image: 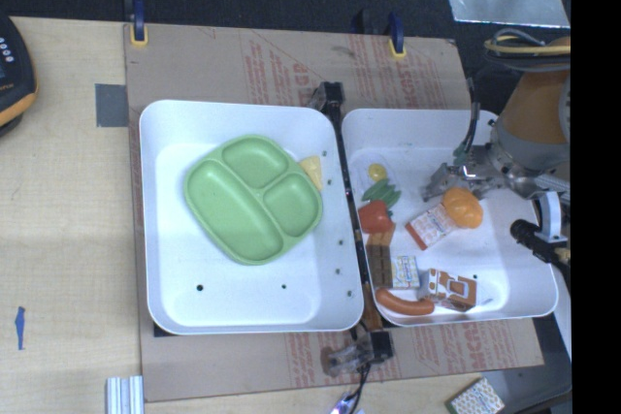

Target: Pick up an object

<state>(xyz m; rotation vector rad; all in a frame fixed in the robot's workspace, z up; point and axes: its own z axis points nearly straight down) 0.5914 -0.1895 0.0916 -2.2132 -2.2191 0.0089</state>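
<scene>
Red printed lettering runs across the brown cardboard sheet [281,73] under the bins, too small and faint to read; small packets [429,228] in the right bin [524,301] carry print, also illegible; no readable text anywhere

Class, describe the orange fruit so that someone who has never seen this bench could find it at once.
Start at the right-hand white bin, the one crowded with small toy foods. Look in its upper right part, just below the claw and touching the small red-and-white packet. The orange fruit is the only round, plain orange thing there; its neighbours are flat, boxy or long.
</scene>
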